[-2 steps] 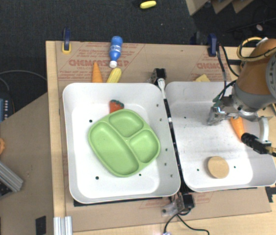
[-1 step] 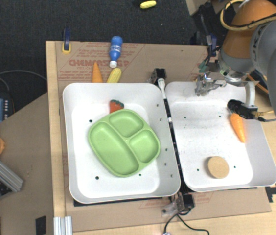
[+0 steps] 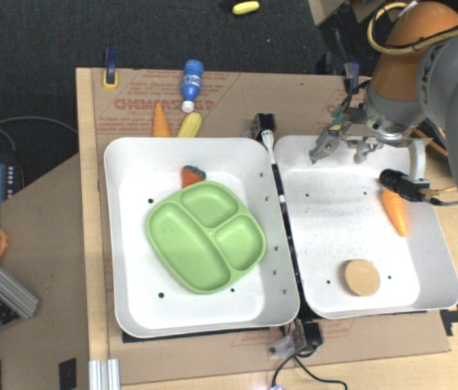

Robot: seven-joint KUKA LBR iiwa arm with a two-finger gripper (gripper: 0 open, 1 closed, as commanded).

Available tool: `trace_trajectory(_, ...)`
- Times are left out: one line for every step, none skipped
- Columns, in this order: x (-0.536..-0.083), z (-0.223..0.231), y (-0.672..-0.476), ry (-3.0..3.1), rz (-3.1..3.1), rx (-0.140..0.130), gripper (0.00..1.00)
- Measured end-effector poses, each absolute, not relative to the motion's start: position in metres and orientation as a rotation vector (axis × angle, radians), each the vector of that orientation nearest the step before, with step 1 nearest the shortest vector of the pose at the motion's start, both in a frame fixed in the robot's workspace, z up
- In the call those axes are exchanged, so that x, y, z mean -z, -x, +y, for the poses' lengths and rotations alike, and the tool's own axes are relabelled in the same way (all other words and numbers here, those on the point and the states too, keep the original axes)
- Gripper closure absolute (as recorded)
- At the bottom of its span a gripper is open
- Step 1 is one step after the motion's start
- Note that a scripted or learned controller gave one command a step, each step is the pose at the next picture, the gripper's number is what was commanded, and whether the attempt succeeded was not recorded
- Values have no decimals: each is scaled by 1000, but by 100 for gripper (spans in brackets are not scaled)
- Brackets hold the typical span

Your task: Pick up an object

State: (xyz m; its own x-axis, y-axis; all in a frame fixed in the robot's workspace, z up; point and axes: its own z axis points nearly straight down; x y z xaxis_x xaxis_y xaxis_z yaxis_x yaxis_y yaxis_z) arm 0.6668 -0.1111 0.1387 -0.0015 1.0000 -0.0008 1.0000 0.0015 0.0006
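My gripper [image 3: 341, 146] hangs over the far edge of the right bin [image 3: 432, 291], its fingers spread open with nothing between them. In that bin an orange carrot [image 3: 395, 210] lies near the right wall, to the right of and nearer than the gripper. A tan round disc [image 3: 361, 277] rests toward the bin's near side. The left bin [image 3: 123, 242] holds a green divided plate [image 3: 205, 236]. A small red and orange piece [image 3: 192, 174] sits at the plate's far edge.
On the cardboard beyond the left bin lie a blue and white bottle [image 3: 191, 84], an orange carrot [image 3: 160, 123] and a yellow corn piece [image 3: 189, 124]. A black clamp [image 3: 263, 125] sits at the far end of the seam between the bins.
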Motion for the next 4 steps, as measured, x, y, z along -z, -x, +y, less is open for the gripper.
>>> trace_trajectory(-180, -198, -666, -2222, 2208, -1, 0)
trace_trajectory(-82, -220, -624, -2231, 2231, -13, 0)
trace_trajectory(-84, -218, -625, -2223, 2233, -8, 0)
trace_trajectory(-84, -218, -625, -2223, 2233, -8, 0)
